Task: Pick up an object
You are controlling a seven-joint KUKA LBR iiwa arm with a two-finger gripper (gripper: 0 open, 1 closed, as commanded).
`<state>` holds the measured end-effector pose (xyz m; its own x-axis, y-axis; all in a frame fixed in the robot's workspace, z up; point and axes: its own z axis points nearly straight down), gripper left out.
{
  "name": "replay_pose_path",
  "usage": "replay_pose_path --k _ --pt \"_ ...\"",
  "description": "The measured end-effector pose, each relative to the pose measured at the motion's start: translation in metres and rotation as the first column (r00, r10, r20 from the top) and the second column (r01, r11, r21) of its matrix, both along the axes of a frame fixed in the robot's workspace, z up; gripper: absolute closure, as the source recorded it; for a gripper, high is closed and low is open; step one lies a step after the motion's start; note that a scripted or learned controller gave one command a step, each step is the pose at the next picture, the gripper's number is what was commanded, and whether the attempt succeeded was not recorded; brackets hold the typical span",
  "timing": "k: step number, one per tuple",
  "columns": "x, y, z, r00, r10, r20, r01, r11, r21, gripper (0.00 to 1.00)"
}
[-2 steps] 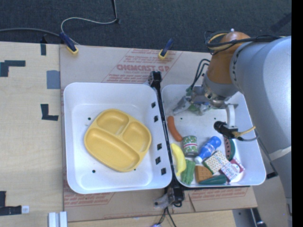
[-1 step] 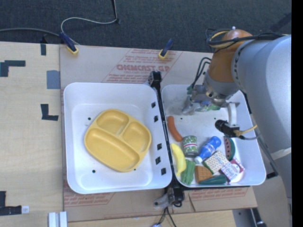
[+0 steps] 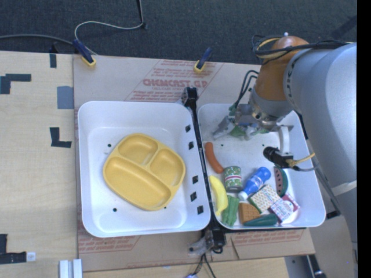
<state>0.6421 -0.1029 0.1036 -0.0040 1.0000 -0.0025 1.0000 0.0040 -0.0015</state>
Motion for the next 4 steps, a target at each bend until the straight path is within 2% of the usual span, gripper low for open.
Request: replay_pose_path --k 1,2,3,4 --pt "0.004 0.004 -0.02 1.0 -0.006 -0.01 0.006 1.0 0.002 0.0" --pt "0.005 0.004 -0.01 1.0 -0.005 -0.004 0.005 1.0 -0.002 1.0" --pt "0.005 0.004 -0.01 1.0 -0.005 -0.005 0.005 1.0 -0.001 0.0" --pt "0.004 0.004 0.0 1.0 -0.004 -0.005 0.004 1.0 -0.001 1.0"
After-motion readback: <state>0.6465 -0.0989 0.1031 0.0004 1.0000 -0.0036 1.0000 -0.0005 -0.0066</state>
